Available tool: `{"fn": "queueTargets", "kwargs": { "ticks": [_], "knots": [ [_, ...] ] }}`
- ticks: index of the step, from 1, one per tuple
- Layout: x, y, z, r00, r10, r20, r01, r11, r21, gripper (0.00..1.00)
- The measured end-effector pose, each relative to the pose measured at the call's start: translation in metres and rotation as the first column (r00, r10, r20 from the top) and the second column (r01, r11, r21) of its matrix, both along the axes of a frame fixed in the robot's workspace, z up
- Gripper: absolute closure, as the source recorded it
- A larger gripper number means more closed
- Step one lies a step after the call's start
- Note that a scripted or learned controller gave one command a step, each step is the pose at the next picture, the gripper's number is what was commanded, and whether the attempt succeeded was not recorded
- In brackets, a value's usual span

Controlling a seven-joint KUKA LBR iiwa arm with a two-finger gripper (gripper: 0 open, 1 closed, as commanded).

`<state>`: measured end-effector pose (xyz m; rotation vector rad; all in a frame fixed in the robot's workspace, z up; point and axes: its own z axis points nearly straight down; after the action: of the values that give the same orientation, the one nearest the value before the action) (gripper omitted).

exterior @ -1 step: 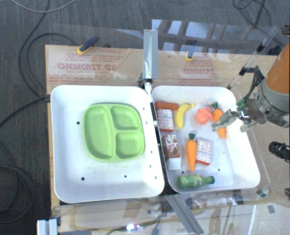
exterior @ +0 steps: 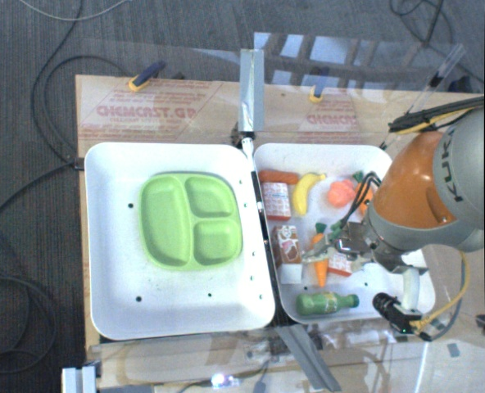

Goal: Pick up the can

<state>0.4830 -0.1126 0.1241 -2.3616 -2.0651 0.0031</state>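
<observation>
Nearest us, a green bottle (exterior: 328, 303) lies along the near wall of the right bin (exterior: 324, 151). We take the can (exterior: 287, 244) to be the labelled cylinder left of centre in that bin, beyond the bottle. We judge the approach step to be in hand: the gripper (exterior: 341, 248) hovers just right of the can among small food items. We cannot tell its state; the wrist hides it. The next move calls for alignment over the can.
</observation>
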Motion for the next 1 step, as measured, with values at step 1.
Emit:
{"fn": "queueTargets", "kwargs": {
  "ticks": [1],
  "knots": [
    [0.0013, -0.0124, 0.1022, 0.977, 0.213, 0.003, -0.213, 0.977, -0.001, 0.00]
  ]
}}
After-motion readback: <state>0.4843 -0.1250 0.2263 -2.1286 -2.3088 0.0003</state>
